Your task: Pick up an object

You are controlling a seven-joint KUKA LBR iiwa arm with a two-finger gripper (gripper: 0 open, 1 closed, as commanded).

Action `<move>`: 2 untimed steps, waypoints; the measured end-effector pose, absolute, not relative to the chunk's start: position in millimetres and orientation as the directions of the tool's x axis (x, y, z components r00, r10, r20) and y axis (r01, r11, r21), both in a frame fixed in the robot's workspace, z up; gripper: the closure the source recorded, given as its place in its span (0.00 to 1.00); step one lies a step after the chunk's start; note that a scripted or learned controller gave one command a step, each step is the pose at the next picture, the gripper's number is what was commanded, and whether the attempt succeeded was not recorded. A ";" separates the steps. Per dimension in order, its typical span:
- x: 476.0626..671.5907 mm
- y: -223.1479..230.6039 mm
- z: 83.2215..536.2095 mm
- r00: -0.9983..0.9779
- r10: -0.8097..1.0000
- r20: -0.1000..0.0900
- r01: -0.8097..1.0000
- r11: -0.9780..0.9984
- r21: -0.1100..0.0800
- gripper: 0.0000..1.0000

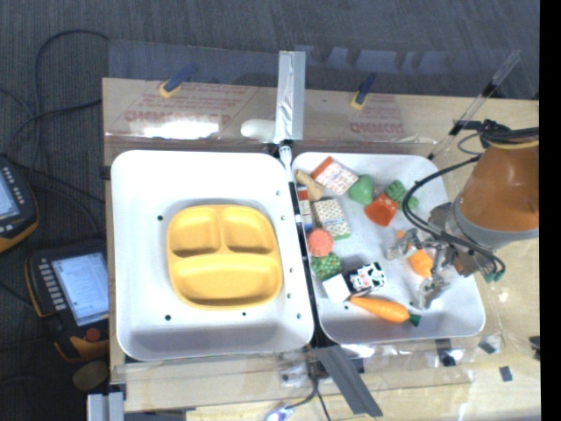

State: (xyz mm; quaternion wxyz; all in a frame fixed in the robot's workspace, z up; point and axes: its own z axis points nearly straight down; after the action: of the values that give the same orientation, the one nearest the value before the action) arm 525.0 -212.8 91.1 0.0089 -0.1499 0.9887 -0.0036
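My gripper (pixel 422 268) is down inside the right bin (pixel 456 318), near its right side, under the arm's orange band (pixel 504 187). A small orange object (pixel 422 262) lies right at the gripper, and the metal parts around it hide how they meet. An orange carrot (pixel 379 308) lies just to the gripper's lower left. A black-and-white cow-patterned cube (pixel 366 278) sits to its left.
The right bin also holds a white block (pixel 334 287), a green piece (pixel 325 266), a pink ball (pixel 319 241), two patterned boxes (pixel 335 176), a green pepper (pixel 361 189) and a red block (pixel 382 210). The left bin (pixel 131 235) carries a yellow divided plate (pixel 225 253).
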 end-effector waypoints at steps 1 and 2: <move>526.5 -212.2 101.7 -0.955 -0.297 -0.017 -0.296 0.955 -0.011 1.00; 568.0 -221.6 106.6 -0.979 -0.202 -0.005 -0.202 0.979 0.001 1.00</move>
State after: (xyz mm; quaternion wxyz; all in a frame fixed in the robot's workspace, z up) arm 568.0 -221.6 106.6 0.0025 -0.1015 0.9948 0.0007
